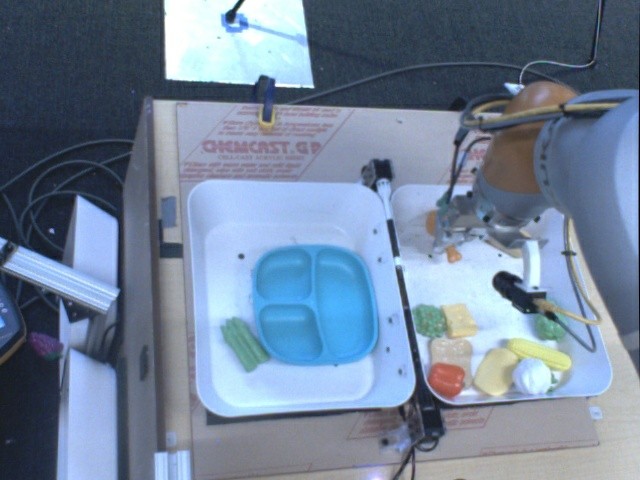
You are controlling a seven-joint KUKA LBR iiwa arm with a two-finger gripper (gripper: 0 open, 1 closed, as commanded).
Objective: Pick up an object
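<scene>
Dark carpet w/ cables round the bench (250, 138), two white bins on cardboard. Left bin (215, 208) has a blue tray (315, 303) + green beans (244, 344) by its near-left corner. Right bin (590, 368): toy food bunched along the near edge, prob. just dumped there. Gripper (452, 240) hangs low at the far-left corner over a small orange piece (453, 255); can't tell its state tbh.

2 white bins (215, 268), 1 blue plate (315, 303), 1 green bean bundle (244, 344), about 8 toy foods (460, 320) at 3 o'clock.
</scene>
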